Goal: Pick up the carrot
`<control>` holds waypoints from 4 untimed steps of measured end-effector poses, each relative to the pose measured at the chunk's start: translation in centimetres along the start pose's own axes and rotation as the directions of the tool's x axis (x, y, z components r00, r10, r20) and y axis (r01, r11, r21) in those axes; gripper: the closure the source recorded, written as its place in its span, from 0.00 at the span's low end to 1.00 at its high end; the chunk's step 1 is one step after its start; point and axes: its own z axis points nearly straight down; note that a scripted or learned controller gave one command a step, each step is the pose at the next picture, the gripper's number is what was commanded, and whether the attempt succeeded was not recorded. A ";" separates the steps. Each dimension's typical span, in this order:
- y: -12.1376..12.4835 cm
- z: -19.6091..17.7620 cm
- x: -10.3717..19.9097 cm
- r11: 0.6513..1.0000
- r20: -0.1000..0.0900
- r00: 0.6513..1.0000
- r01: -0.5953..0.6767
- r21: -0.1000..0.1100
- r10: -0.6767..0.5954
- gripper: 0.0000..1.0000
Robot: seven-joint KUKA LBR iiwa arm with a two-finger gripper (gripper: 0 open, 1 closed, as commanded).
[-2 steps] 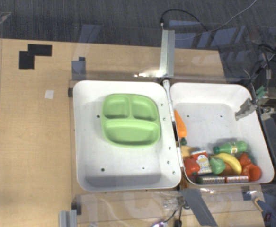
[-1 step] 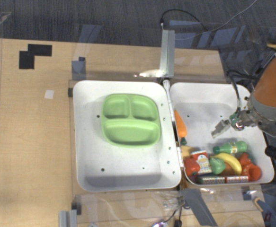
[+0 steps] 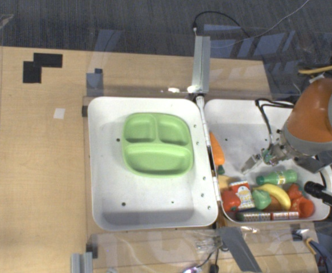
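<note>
Left bin (image 3: pixel 106 152) held one green divided plate (image 3: pixel 157 144), lying flat near its centre. Right bin (image 3: pixel 237 118) held the carrot (image 3: pixel 216 150), lying against the left wall, apart from a toy-food pile along the front wall: banana (image 3: pixel 275 193), green bottle (image 3: pixel 277 178), red pieces. Gripper (image 3: pixel 261 158) hung above the bin's middle, fingers spread, nothing between them.

Light wooden bench (image 3: pixel 35 169), seen from above at a slant. Two shallow white bins side by side toward its right half: left bin (image 3: pixel 106 198) and right bin (image 3: pixel 240 124), touching along a shared edge. Black L-shaped mark (image 3: pixel 40 66) near the far left corner. Small pale square (image 3: pixel 59 114) just below it.
</note>
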 end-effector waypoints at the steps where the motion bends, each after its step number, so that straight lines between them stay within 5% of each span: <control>1: 2.6 0.0 4.7 0.999 0.001 0.999 0.037 -0.003 -0.037 0.00; 2: 2.9 -1.3 4.8 0.999 0.000 0.999 0.039 -0.009 -0.039 1.00; 3: 6.5 -9.6 8.1 1.000 -0.004 1.000 -0.028 0.006 0.028 1.00; 4: 7.3 -9.6 7.8 0.967 -0.005 0.967 0.254 0.003 -0.254 1.00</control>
